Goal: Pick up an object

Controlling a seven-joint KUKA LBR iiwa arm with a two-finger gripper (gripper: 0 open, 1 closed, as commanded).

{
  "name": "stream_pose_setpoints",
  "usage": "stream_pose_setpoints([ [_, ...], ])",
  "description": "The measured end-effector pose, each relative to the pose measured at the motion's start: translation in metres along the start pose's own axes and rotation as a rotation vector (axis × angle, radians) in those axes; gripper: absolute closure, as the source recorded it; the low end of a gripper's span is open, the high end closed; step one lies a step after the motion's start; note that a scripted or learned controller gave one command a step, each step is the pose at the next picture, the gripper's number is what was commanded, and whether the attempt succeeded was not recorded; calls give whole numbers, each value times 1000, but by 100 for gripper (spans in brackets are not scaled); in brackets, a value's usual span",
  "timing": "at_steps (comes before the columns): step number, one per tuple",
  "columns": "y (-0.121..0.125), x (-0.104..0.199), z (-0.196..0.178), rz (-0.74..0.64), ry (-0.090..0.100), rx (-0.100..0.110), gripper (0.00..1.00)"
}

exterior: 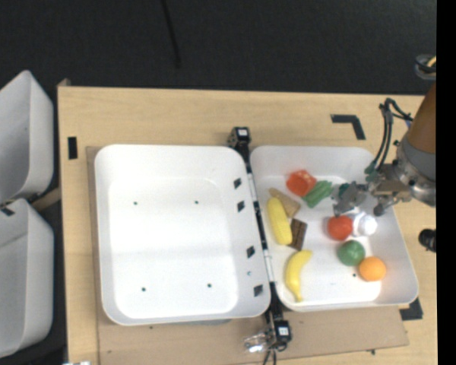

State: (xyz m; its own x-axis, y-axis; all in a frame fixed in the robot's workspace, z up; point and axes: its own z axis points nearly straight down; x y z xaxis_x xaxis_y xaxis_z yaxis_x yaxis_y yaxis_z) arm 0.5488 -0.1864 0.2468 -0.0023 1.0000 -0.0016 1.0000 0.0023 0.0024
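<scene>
The left bin (167,234) sits at centre-left on the wooden surface (175,116). In the right bin (387,299), from its left side: a yellow corn cob (280,220), a brown block (297,234) and a banana (296,274). Further right lie a red pepper (300,182), a green vegetable (318,193), a red tomato (339,227), a green ball (351,252) and an orange (372,268). The jaws (353,196) hang over the bin's upper right, just above the tomato; I cannot tell how far they are open.
</scene>
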Motion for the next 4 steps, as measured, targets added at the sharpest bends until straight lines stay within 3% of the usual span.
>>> stream_pose_setpoints([
  [1,61,-3,57,-3,-1,0,0],
  [2,83,0,122,1,-4,-12,0],
  [3,114,33,130,1,-4,-16,0],
  [4,118,32,115,-4,-10,-29,100],
])
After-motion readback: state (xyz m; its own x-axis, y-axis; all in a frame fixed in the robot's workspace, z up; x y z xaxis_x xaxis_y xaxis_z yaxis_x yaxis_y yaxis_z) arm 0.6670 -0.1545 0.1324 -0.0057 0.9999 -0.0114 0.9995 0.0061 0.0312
